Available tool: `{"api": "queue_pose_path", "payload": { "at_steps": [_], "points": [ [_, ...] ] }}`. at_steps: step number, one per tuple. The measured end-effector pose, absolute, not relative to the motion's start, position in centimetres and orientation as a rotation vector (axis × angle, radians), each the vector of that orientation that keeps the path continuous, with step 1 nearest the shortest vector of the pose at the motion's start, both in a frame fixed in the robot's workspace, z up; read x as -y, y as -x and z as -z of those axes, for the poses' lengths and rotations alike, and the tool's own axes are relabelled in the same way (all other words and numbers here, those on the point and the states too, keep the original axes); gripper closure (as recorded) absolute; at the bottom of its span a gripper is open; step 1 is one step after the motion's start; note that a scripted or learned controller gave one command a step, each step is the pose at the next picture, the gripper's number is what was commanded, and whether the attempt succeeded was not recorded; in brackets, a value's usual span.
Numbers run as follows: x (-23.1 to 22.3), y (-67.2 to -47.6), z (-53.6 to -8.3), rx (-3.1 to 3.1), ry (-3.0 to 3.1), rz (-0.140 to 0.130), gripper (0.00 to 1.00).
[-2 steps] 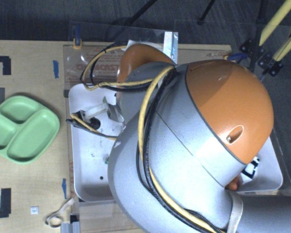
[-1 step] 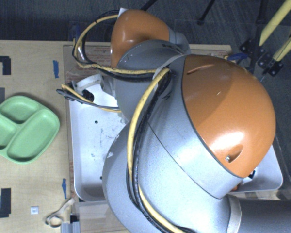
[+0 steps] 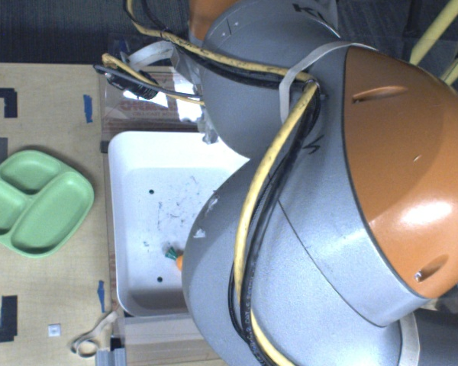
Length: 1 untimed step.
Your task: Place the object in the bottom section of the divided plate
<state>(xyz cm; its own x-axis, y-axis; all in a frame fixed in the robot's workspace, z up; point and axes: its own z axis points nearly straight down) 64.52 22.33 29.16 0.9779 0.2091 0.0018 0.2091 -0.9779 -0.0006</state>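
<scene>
A light green divided plate [image 3: 37, 201] lies on the wooden bench at the left, with two small sections on its upper left and one large section on its lower right. In the white bin [image 3: 141, 181] a small orange and green object [image 3: 174, 258] peeks out from under the arm's edge. The grey arm with its orange band [image 3: 397, 174] covers the right half of the view and much of the bin. The gripper itself is hidden behind the arm's body.
Black and yellow cables [image 3: 214, 59] run across the arm's top. Black corner markers [image 3: 4, 101] and blue tape [image 3: 88, 109] sit on the bench. A loop of pale cord [image 3: 91, 340] lies at the bin's lower left corner.
</scene>
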Motion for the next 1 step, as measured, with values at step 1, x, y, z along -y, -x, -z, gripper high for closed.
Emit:
{"api": "queue_pose_path", "payload": {
  "at_steps": [1],
  "points": [
    [-22.19,-64.59,-30.12,0.324,3.124,0.004,1.0]
  ]
}}
